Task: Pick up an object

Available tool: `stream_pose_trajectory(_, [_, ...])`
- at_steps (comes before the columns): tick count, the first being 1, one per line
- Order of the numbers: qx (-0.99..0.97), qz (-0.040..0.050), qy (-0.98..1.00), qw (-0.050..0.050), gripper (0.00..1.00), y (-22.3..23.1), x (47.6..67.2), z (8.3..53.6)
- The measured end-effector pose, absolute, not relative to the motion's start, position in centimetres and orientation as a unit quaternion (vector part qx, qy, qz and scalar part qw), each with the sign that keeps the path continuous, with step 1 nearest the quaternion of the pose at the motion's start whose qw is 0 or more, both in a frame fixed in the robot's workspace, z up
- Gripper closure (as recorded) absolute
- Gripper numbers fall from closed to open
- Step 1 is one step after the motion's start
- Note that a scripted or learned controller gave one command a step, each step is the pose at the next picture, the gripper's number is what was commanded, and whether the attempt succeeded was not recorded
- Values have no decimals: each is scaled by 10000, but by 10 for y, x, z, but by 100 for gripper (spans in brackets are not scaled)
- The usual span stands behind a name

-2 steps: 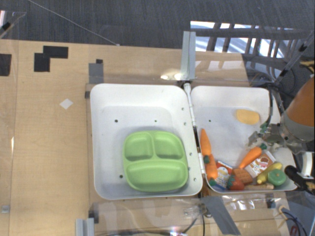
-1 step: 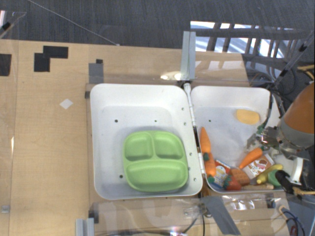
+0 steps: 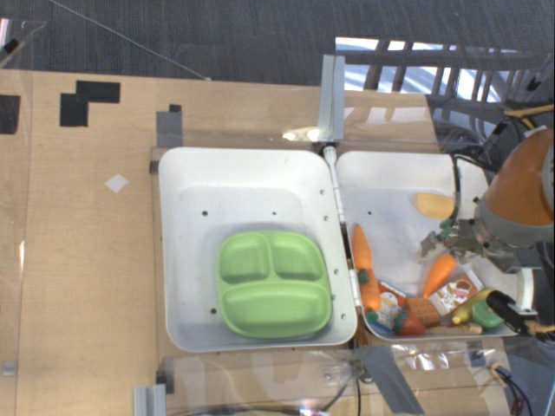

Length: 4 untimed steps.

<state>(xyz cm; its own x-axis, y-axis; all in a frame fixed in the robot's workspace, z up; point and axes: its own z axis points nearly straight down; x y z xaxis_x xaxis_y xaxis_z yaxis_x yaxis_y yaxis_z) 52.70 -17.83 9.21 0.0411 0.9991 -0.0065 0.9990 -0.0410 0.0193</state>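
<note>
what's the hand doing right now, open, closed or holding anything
Hand: low in the right bin, just above a carrot; open or closed cannot be told.

A divided plate (image 3: 274, 282) is seated in the left bin (image 3: 186, 232). Several items are grouped along the right bin's (image 3: 390, 189) near edge, with one carrot (image 3: 364, 265) laid against its left wall.

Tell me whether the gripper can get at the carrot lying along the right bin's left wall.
Probably yes. The carrot lies uncovered from above, and the gripper hovers in the same bin with bare floor between them. The bin wall hugs its left side, though, so a finger may have little room there.
</note>
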Motion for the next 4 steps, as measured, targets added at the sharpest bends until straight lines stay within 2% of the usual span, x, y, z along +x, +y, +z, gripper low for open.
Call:
stream_pose_trajectory(1, [6423,52,7664,88,0,-191,524,92])
stream_pose_trajectory(2, [5932,56,8050,131,0,-186,496,93])
stream_pose_trajectory(3, [5918,91,8059,143,100,-183,499,106])
stream_pose_trajectory(4, [6845,20,7290,18,100,-174,549,107])
